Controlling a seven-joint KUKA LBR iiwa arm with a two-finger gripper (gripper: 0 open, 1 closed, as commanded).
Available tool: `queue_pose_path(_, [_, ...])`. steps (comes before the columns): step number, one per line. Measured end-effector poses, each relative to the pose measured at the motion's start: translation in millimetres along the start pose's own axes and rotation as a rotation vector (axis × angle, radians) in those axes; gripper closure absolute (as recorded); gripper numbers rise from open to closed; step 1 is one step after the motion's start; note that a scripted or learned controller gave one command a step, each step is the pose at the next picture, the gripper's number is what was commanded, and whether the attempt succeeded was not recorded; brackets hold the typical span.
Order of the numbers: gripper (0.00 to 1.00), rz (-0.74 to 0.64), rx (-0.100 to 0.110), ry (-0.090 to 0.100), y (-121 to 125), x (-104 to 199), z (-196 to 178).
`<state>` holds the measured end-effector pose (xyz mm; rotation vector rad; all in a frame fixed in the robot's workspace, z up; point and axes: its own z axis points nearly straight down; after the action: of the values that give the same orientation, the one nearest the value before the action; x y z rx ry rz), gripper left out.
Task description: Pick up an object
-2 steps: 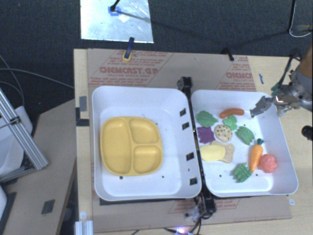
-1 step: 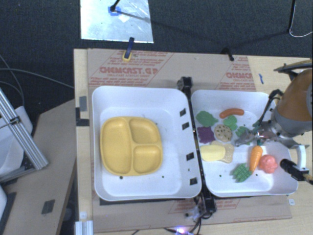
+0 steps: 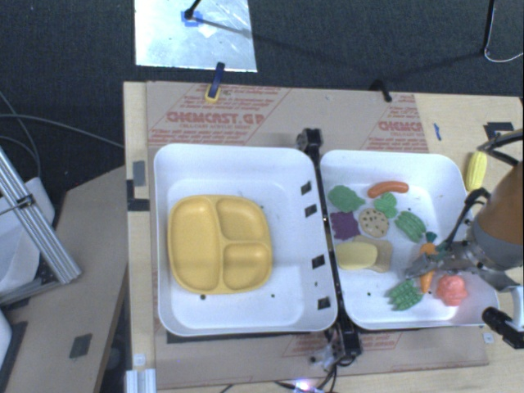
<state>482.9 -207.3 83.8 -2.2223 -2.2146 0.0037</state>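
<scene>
Green toy (image 3: 405, 294) beside hand (image 3: 429, 259)

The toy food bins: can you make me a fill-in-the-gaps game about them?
1. The yellow tray sits in the ___ bin.
2. The tray has ___ sections.
3. The sausage lies in the ___ bin.
4. The cookie has dark ___ on it.

Missing words: left; three; right; dots
</scene>
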Motion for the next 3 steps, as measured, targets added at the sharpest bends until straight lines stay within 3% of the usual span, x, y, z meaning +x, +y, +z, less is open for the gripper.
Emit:
queue_pose_path(1, [0.00, -0.013, -0.009, -0.001, 50.5, 56.9, -1.0])
queue_pose_path(2, [1.00, -0.007, -0.008, -0.002, 48.6, 52.7, -11.6])
queue_pose_path(3, [1.00, -0.015, -0.026, -0.003, 81.5, 103.8, -168.6])
